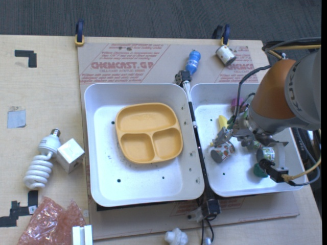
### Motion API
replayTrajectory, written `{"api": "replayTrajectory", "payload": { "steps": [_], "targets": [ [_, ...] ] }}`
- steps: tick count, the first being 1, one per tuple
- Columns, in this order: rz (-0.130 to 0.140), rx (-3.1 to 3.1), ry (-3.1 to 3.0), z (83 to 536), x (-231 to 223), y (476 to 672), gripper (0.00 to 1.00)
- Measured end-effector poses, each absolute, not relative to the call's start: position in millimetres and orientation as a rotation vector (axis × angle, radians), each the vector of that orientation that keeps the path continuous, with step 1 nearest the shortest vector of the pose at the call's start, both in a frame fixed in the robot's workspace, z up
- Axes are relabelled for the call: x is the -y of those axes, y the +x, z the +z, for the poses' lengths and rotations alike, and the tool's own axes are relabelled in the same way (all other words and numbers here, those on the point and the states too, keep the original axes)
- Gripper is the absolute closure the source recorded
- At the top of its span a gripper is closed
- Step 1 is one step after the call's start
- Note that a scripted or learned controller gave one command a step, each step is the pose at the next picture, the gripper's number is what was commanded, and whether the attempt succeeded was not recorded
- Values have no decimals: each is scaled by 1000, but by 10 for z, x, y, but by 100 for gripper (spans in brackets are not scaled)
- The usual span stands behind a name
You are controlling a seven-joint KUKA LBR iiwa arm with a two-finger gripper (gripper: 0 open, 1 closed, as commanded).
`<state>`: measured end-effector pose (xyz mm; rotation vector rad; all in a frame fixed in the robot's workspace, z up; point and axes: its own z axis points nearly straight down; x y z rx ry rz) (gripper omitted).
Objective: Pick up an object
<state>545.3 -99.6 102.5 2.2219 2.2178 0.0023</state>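
Smooth, matt yellow plastic tray (148, 133) — in a glossy white plastic bin (97, 152) — on brown cardboard (122, 60).

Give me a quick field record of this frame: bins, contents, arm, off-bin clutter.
left bin: white, holds a yellow divided tray
right bin: white, holds small mixed items, among them a yellow piece and a grey piece
arm: grey with orange band, reaching over the right bin
gripper: low over the right bin's items; finger state unclear
grasp: none confirmed
off-bin, left: spiral light bulb, white cube, pink mesh
off-bin, top: blue bottle
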Motion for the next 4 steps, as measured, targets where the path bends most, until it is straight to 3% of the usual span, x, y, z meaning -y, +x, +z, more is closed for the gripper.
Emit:
{"api": "replayTrajectory", "payload": {
  "steps": [1, 2, 3, 4],
  "targets": [
    [-1, -2223, 2218, 926, 970, 6100, 0],
    [-2, -2224, 2215, 1026, 974, 6103, 100],
    [-1, -2223, 2218, 1924, 515, 6227, 100],
    [-1, -2223, 2217, 2815, 124, 6217, 100]
  ]
}}
